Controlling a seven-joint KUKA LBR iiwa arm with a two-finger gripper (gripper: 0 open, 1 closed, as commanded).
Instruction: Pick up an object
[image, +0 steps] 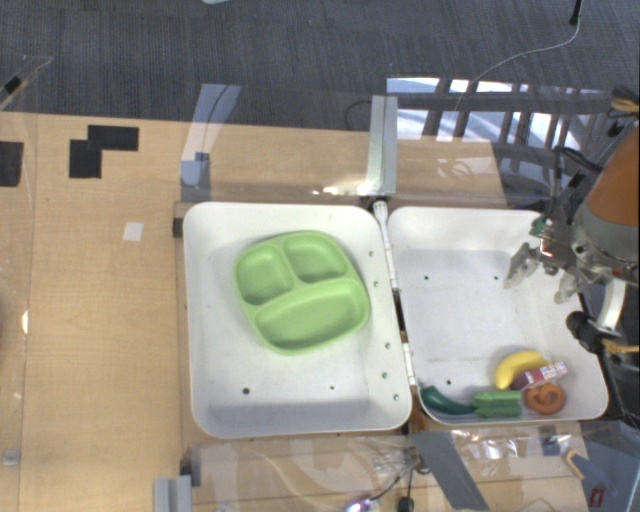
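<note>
My gripper (539, 282) hangs over the right side of the right bin (450, 300), its two fingers spread open with nothing between them. Toys are bunched in that bin's near right corner, well below the gripper. They are a yellow banana (518, 367), a dark green cucumber-like piece (470, 403), a round orange-red piece (545, 399) and a small maroon and white packet (546, 375). The gripper touches none of them.
A green divided plate (301, 291) lies in the middle of the left bin (220, 390). A raised ridge (393, 300) separates the two bins. The arm's grey body and orange band (612, 195) enter from the right edge.
</note>
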